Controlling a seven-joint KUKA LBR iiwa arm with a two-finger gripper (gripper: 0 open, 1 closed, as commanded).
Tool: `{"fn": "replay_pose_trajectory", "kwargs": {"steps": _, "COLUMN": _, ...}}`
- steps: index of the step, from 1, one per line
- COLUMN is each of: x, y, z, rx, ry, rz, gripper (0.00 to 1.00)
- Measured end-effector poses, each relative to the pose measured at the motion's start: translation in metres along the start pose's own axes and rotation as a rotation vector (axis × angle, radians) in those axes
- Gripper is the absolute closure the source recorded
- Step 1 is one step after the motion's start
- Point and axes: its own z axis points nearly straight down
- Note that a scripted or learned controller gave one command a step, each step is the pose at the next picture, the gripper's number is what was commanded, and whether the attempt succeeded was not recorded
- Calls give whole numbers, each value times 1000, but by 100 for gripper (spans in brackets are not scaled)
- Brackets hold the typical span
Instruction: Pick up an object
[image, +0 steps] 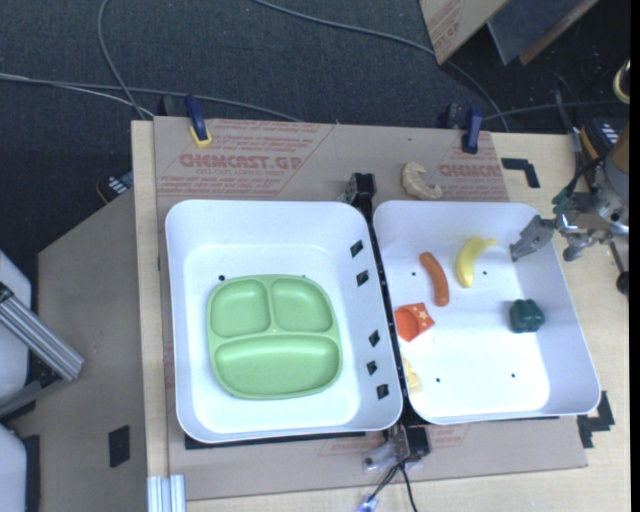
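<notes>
1. Two shallow white bins sit side by side on a flat brown cardboard sheet in the centre of the frame: the left white bin and the right white bin.
2. A green divided plastic tray lies in the middle of the left bin.
3. In the right bin, an orange sausage-shaped toy lies upper left, with a yellow banana toy just to its right.
4. A red wedge-shaped toy lies below the sausage, near the bin's left wall.
5. A dark green rounded toy lies toward the right side, well apart from the others.
6. The metal two-finger gripper is over the right bin's upper right corner.
7. A beige curved object lies on the cardboard above the right bin.
</notes>
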Motion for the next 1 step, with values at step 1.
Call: {"fn": "replay_pose_trajectory", "kwargs": {"steps": 1, "x": 6, "y": 8, "z": 53, "rx": 5, "ry": 2, "rz": -1, "gripper": 0}}
